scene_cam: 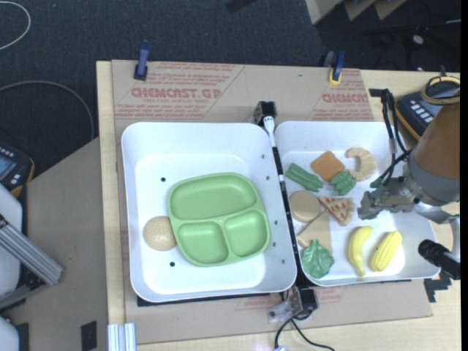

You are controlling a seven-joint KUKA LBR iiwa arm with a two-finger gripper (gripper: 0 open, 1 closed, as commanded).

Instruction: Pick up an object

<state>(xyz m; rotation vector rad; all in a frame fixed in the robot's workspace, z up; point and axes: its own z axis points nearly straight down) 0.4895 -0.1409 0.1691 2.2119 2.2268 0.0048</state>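
The right bin [409, 134] holds several toy foods: a green pickle [303, 177], an orange bread piece [327, 165], a pale croissant [360, 161], broccoli [343, 183], a beige disc [304, 205], a pizza slice [338, 209], a cheese wedge [313, 232], a green leaf [317, 258], a banana [357, 246] and corn [386, 250]. My gripper [374, 203] hangs over this bin, just right of the pizza slice and above the banana. Nothing shows in its grasp.
The left bin [146, 152] holds a green divided plate [217, 218] and a beige round cookie [158, 233] at the plate's left. The grey arm with its orange band [442, 152] covers the right bin's right side. Clamps sit between the bins.
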